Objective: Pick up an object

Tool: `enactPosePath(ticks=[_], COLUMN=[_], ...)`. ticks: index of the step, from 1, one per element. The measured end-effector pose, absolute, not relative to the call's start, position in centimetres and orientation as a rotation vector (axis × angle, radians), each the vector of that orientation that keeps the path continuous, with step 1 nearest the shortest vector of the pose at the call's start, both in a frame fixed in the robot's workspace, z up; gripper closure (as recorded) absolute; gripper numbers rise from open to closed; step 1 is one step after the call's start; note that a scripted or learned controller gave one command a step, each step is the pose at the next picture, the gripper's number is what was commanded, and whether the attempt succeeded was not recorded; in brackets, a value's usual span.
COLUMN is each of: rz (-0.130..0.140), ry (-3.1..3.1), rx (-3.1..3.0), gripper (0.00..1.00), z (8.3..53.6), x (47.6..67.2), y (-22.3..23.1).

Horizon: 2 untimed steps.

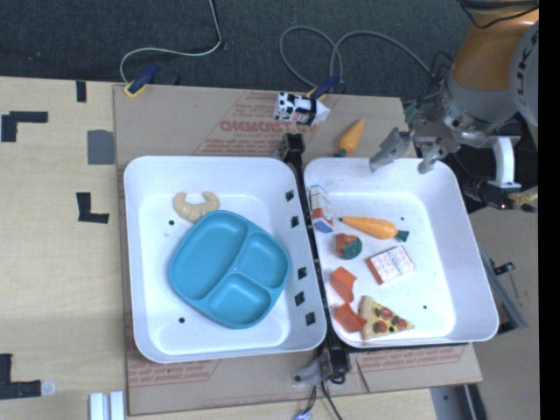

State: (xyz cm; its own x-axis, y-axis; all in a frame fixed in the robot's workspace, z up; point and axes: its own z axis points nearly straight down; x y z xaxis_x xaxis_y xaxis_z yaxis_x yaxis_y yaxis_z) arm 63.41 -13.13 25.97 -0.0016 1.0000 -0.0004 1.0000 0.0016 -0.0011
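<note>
In the camera view, the claw (404, 152) hangs over the far rim of the right bin (468, 261), its two fingers spread wide with nothing between them. The arm (494, 46) comes in from the far right corner of the scene.

The likeliest thing to take is the toy carrot (371, 227), which lies inside the right bin, nearer than the claw and slightly left of it, well apart from the fingertips. Its long axis runs left to right across the bin, green tip to the right. I judge that the claw must travel nearward and drop, with its fingers set across that axis rather than along it.

Nearer still sit a small round toy (349, 247), a red-and-white box (390, 264) and a pizza slice (383, 317). A second orange piece (351, 136) lies on the surface just beyond the bin's far rim, left of the claw. The left bin (144, 261) holds a blue divided plate (229, 269).
</note>
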Motion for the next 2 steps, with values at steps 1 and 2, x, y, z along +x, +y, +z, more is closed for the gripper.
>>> enactPosePath(ticks=[1,2], rz=[0.004,-0.003], ry=[-2.219,-2.225], rx=[-2.218,-2.221], gripper=[0.0,0.0], z=[18.2,8.6], x=[57.0,58.5], y=[-11.2,-10.3])
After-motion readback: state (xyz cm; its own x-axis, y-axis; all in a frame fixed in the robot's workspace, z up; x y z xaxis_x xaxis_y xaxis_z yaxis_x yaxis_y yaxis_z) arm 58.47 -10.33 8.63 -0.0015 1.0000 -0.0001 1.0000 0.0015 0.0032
